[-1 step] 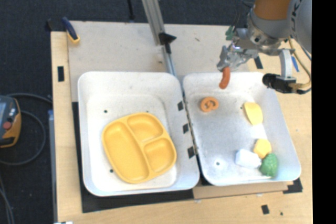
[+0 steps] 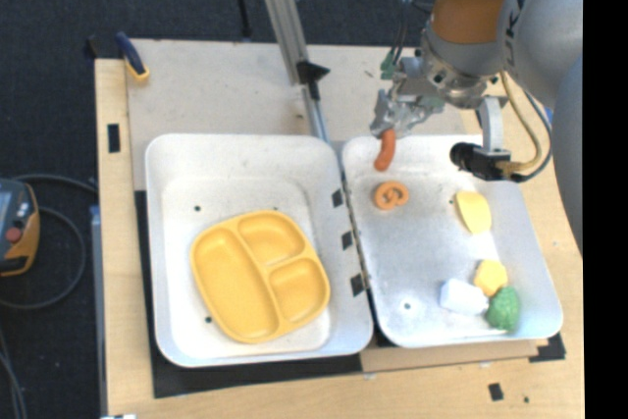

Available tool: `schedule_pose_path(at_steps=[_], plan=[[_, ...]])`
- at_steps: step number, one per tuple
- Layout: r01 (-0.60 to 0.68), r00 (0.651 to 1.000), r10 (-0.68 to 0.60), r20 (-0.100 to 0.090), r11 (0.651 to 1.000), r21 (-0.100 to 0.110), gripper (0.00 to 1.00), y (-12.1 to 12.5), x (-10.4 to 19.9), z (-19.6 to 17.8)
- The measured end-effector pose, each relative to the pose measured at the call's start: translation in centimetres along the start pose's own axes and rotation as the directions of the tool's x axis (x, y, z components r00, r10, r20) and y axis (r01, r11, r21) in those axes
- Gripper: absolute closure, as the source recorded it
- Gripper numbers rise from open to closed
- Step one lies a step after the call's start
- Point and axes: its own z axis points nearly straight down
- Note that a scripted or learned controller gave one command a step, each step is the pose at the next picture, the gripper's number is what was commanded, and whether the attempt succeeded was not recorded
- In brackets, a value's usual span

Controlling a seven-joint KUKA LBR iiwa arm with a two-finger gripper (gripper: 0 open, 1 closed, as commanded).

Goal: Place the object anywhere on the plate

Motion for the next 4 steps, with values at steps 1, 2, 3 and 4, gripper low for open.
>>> schedule_pose_path(at_steps=[1, 2, 3, 4], plan=[[0.000, 1.000, 0.000, 0.001, 1.000, -0.002, 1.00, 0.8, 5.1, -0.2], [-0.001, 1.000, 0.001, 0.001, 1.000, -0.002, 1.00, 2.0, 9.8, 0.3], [0.000, 1.000, 0.000, 0.000, 1.000, 0.002, 1.00, 2.3, 15.3, 2.8], [-0.001, 1.000, 0.001, 0.000, 1.000, -0.002, 1.00, 2.8, 20.0, 2.8]])
